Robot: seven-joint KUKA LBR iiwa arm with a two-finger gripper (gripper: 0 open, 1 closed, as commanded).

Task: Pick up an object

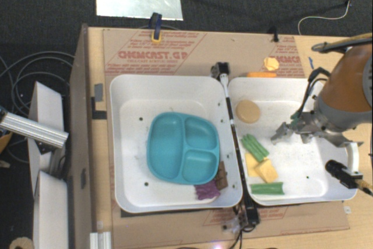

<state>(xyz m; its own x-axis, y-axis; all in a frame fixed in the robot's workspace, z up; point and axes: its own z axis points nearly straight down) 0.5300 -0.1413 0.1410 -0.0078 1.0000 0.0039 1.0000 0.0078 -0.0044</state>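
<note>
My gripper hangs low over the middle of the right bin, reaching in from the right. To its left lie a green ridged stick, a yellow wedge with a paler yellow piece beside it, and a green pod by the front wall. A tan round disc sits at the bin's back left. The gripper is a little to the right of the green stick, apart from it, and I see nothing between its tips.
The left bin holds a teal divided plate, with a purple lump and a brown piece at the plate's front right. An orange strip and a yellow bit lie on the cardboard behind the right bin.
</note>
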